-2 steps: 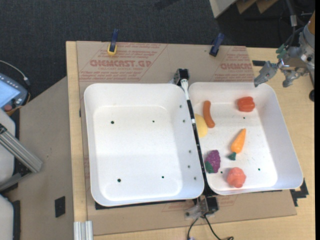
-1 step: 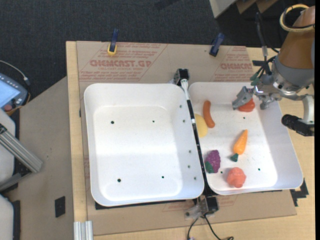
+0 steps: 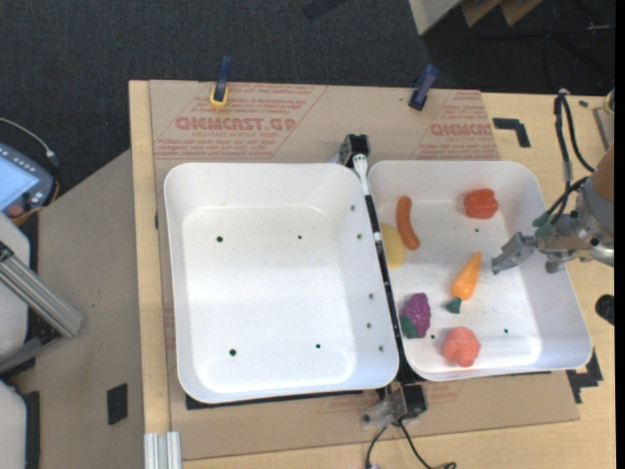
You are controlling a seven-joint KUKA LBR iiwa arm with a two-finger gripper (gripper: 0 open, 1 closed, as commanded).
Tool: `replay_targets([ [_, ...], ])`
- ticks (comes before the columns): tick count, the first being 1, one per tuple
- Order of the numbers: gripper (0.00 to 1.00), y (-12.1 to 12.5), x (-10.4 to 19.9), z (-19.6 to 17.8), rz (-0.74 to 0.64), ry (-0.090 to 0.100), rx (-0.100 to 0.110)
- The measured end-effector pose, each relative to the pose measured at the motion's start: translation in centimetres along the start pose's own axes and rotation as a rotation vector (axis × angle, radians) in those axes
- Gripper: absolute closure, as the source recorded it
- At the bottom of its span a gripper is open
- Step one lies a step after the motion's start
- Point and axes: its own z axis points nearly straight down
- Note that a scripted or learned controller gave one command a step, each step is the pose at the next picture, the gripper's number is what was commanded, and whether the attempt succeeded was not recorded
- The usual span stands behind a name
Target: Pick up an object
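Cardboard-topped surface (image 3: 322,115), two white bins side by side, hand over right bin.

Left bin (image 3: 195,262) bare white; right bin (image 3: 547,330) carrying all candidates, so reach from the right makes sense. Hand (image 3: 510,257) hovering near right bin's right wall, fingers apparently spread, pinching nothing. Closest target: orange carrot (image 3: 467,277), lying tilted just left of hand, apart from it. Others loosely scattered, probably to allow single-item picks: red pepper (image 3: 479,203) at top, sausage (image 3: 407,223) beside yellow piece (image 3: 393,245) against dividing wall, purple grapes (image 3: 417,313) lower left, pink-red fruit (image 3: 460,346) at bottom. Small green bit (image 3: 454,305) under carrot, unidentifiable. Pick not yet done.
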Motion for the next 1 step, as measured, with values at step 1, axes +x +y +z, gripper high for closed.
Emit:
replay_targets([
  [1,0.0,1.84,-2.79,-2.23,-0.006,-0.006,-0.012],
])
